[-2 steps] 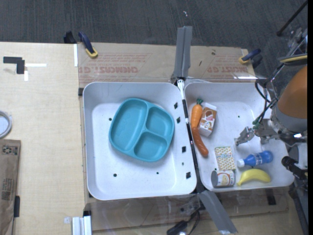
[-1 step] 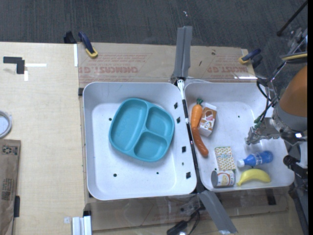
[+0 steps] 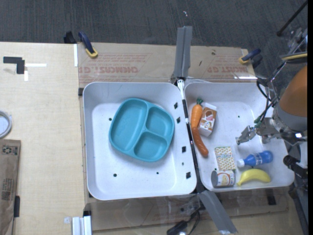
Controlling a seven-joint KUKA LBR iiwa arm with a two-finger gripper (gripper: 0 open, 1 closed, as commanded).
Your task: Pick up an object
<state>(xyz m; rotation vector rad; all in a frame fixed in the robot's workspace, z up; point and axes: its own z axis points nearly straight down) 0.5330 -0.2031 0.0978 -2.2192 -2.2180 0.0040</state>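
Over the right bin (image 3: 274,177), the claw (image 3: 246,135) hangs at the end of the grey arm, above bare white floor near the bin's middle. Its metal tips are small and blurred against the white, so whether they stand wide or narrow I cannot tell; nothing shows between them.

Nearest below the claw lies a blue bottle (image 3: 256,159) on its side, and just below that a yellow banana (image 3: 254,176), close to the bin's near wall. Left of the bottle lie a small patterned packet (image 3: 224,157) and a short can (image 3: 223,178). Further left, by the wall between the bins, an orange carrot (image 3: 196,116) lies next to a small carton (image 3: 208,120), with a sausage (image 3: 200,144) below them.

The bottle is the likeliest pick: it looks light and stiff, but round and smooth, so it may roll or slip. A hold across its middle, squarely over its width, seems best. The banana, probably a plastic toy, looks light too, and its curve gives a fair seat at the middle.

The left bin (image 3: 93,146) holds a blue divided plate (image 3: 142,129).
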